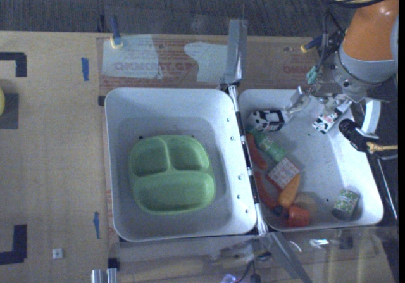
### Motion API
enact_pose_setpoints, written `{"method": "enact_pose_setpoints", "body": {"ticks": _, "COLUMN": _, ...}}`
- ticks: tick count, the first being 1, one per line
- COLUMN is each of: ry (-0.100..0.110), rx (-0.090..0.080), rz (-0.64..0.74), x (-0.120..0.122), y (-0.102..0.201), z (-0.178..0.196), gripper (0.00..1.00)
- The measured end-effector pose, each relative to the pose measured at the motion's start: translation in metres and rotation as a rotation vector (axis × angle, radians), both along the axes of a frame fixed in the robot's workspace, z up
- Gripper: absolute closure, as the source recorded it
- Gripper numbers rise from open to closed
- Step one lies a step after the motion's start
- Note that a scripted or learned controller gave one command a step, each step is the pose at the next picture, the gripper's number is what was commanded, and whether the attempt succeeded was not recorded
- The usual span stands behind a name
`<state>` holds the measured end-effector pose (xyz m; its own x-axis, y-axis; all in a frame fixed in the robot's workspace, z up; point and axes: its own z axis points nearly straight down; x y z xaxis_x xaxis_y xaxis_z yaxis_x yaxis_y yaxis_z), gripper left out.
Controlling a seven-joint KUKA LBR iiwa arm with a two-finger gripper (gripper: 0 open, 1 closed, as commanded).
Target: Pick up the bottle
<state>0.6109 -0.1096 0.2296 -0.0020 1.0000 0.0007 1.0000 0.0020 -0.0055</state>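
Gripper [314, 106] hangs over the right bin's [364, 177] upper edge, fingers apart w/ nothing between them, near a cow-print toy [266, 119]. Bottle [270, 147], green, lies tilted by the bin's left wall, touching a carrot [289, 190] pile. Best approach imo: move down-left, turn fingers across the bottle's short axis, descend on its free end, away from the wall & clutter. Left bin holds a green tray [171, 174].

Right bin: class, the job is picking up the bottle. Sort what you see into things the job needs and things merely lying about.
Needed:
- green bottle
- tool

Lying about:
- green divided plate in the left bin
- cow-patterned toy
- carrot
- small green can
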Motion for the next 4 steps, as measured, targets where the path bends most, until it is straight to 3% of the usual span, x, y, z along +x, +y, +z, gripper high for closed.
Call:
{"method": "enact_pose_setpoints", "body": {"ticks": 1, "ry": 0.001, "rx": -0.001, "rz": -0.057, "x": 0.003, "y": 0.064, "z": -0.049, "gripper": 0.0}}
{"method": "enact_pose_setpoints", "body": {"ticks": 2, "ry": 0.001, "rx": 0.0, "rz": 0.008, "x": -0.052, "y": 0.096, "z": -0.048, "gripper": 0.0}}
{"method": "enact_pose_setpoints", "body": {"ticks": 3, "ry": 0.0, "rx": -0.001, "rz": 0.007, "x": -0.052, "y": 0.095, "z": -0.048, "gripper": 0.0}}
{"method": "enact_pose_setpoints", "body": {"ticks": 4, "ry": 0.004, "rx": -0.001, "rz": 0.006, "x": -0.051, "y": 0.095, "z": -0.042, "gripper": 1.0}}
